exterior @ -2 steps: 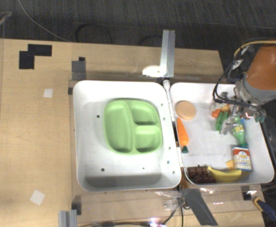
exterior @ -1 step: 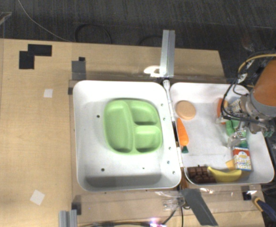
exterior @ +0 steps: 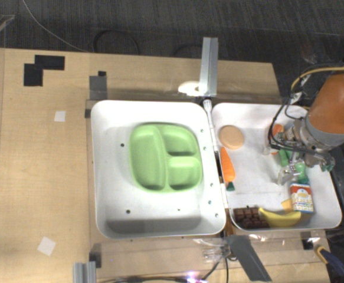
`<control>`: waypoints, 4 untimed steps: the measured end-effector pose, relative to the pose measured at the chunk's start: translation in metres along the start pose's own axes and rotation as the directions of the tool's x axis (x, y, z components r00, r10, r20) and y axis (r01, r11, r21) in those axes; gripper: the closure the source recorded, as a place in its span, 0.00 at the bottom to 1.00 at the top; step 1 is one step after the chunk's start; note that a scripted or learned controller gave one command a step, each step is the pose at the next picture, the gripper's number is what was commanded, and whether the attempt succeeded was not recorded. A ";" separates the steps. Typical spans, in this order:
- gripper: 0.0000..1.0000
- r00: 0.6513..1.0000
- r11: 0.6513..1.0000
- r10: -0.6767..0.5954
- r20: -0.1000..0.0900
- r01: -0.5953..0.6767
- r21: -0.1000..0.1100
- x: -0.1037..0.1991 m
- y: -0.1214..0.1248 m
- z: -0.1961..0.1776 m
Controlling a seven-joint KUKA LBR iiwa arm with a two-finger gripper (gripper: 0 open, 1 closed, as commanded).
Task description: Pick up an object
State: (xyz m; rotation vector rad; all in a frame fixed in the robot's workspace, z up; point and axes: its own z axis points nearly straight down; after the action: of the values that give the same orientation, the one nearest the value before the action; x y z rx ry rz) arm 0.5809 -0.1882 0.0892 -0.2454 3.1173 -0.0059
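Hovering over the right side of the right bin (exterior: pixel 248 114), gripper (exterior: pixel 291 171) points down from under the orange band of the arm (exterior: pixel 336 108). Can't tell how far it's spread or whether it has anything: cables and wrist cover that spot.

Green object (exterior: pixel 298 163) sits right at the gripper tip, partly hidden by it; contact can't be judged. Small carton (exterior: pixel 301 197) with a red top lies just near-side of the gripper. Banana (exterior: pixel 281 217) is along the near wall of the same bin, touching a dark chocolate-like block (exterior: pixel 248 217) to its left. Carrot (exterior: pixel 227 167) lies against the bin's left wall, well left of the gripper. Round tan disc (exterior: pixel 232 137) is farther back, near the far-left corner.

Left bin (exterior: pixel 110 158) holds a green divided plate (exterior: pixel 164 157), well apart from the arm.
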 end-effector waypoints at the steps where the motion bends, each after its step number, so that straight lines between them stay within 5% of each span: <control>1: 0.00 1.000 1.000 0.017 0.000 -0.017 0.000 -0.005 0.020 0.000; 2: 0.00 1.000 1.000 0.030 0.001 -0.030 0.001 0.065 0.019 -0.002; 4: 0.00 1.000 1.000 0.021 0.010 -0.021 0.005 0.074 0.059 -0.004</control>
State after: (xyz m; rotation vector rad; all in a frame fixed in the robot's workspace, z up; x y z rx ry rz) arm 0.4984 -0.1410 0.0917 -0.2115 3.1089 -0.0124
